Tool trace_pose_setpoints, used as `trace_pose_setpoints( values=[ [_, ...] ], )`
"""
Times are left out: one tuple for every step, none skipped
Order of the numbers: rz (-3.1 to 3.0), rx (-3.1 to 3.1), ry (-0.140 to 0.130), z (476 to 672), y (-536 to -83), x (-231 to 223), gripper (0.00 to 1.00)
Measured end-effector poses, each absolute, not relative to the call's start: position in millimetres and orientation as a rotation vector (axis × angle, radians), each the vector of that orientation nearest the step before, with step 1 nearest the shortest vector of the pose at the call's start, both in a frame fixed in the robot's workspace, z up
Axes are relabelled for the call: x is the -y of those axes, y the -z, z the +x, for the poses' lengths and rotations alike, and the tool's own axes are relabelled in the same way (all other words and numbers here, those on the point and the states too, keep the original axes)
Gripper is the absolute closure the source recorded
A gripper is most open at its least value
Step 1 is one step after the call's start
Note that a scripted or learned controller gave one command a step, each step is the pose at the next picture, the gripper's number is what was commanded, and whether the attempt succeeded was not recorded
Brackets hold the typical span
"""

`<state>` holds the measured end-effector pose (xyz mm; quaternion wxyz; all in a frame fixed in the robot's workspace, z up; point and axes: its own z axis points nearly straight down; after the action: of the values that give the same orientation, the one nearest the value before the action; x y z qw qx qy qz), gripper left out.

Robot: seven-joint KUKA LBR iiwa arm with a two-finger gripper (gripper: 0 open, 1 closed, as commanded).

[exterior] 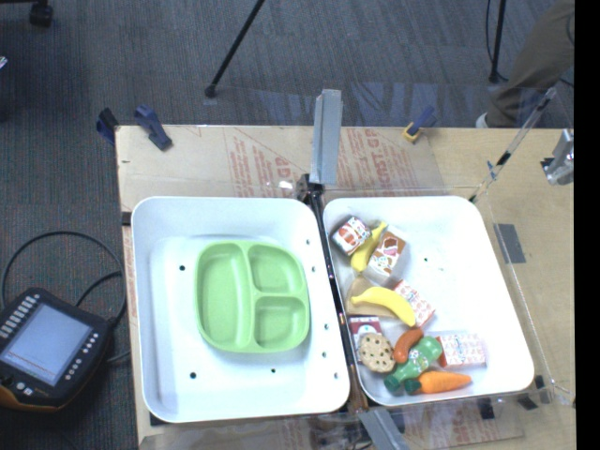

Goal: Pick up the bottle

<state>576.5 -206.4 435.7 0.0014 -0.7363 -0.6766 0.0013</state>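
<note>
Bench's right bin [487, 251] holds the green bottle [419, 356], probably light and slick, best pinched across its body; whether the gripper [560, 157] is open I cannot tell.

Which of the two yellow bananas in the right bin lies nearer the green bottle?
The lower banana, lying across mid-bin just above the cookie, near the green bottle. The other banana stands steeper, farther up between the cartons.

— What is sitting in the left bin [150, 251]?
— A green plate [251, 295] is lying in its middle.
— And the right bin [469, 242]?
— Toys are crowding its lower left: a banana [382, 301], a cookie [376, 352], a carrot [442, 381] touching a green bottle [415, 361].
</note>
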Motion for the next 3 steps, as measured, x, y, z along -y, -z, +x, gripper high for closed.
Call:
trace_pose_setpoints(
  values=[
    [-2.808,1.399,-0.008,561.6,-436,184,1.0],
    [-2.95,1.066,-0.009,558.9,-267,174,1.0],
    [-2.868,1.278,-0.006,491.2,-436,189,1.0]
  ],
)
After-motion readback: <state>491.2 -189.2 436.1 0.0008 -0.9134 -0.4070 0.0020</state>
